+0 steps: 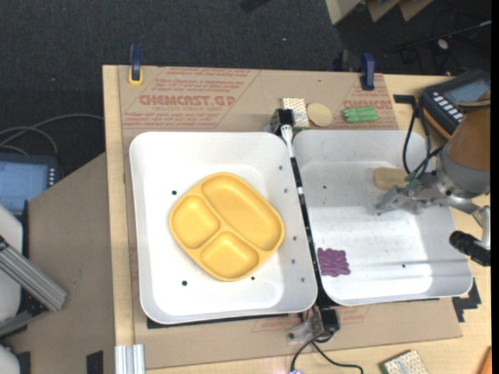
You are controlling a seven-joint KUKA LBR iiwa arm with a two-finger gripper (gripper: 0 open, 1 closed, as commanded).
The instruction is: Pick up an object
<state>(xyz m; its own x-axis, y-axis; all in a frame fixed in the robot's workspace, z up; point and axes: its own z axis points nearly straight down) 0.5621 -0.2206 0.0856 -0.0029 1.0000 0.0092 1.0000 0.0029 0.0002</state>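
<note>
The tool [387, 202] is seen low inside the right bin [366, 283], near its right wall, with its two fingers spread a little apart and pointing left; nothing is held between them. A tan, rounded object [387, 178] lies just behind the tool on the bin floor, close to the fingers but not between them. A purple grape cluster [334, 262] rests well to the left and forward of the tool, near the bin's front-left corner. The floor between the tool and the grapes is bare white plastic.

Left of the tool, past the ridge where the two bins meet, a yellow divided plate [225, 225] is set in the middle of the left bin [148, 209], with bare floor around it. Behind the tool, on the cardboard-covered bench [195, 100] beyond the bin rim, a tan disc [319, 114] and a green object [360, 114] are placed side by side. A black cable [408, 142] hangs down just beside the tool.
</note>
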